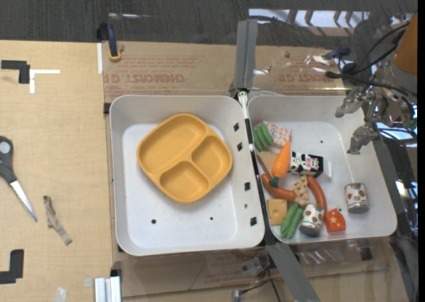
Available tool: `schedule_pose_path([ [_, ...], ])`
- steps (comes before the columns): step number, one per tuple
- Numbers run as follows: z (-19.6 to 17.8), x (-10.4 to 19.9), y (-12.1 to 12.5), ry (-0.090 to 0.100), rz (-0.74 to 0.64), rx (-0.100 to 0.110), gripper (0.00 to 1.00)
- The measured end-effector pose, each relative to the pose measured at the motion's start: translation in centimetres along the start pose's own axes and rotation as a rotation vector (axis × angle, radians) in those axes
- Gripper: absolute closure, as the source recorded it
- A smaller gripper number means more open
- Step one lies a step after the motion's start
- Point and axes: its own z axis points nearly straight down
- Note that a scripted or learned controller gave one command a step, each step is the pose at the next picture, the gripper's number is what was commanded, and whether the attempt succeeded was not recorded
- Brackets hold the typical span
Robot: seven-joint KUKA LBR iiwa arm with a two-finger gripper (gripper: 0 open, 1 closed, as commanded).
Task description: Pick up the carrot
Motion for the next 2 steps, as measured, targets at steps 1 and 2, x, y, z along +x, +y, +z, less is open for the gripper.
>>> schedule_pose_path([
  [1, 8.0, -2.7, 5.3, -0.008, 0.047, 0.0, 0.0],
  [2, 9.3, 0.4, 11.1, -0.028, 0.114, 0.004, 0.0],
])
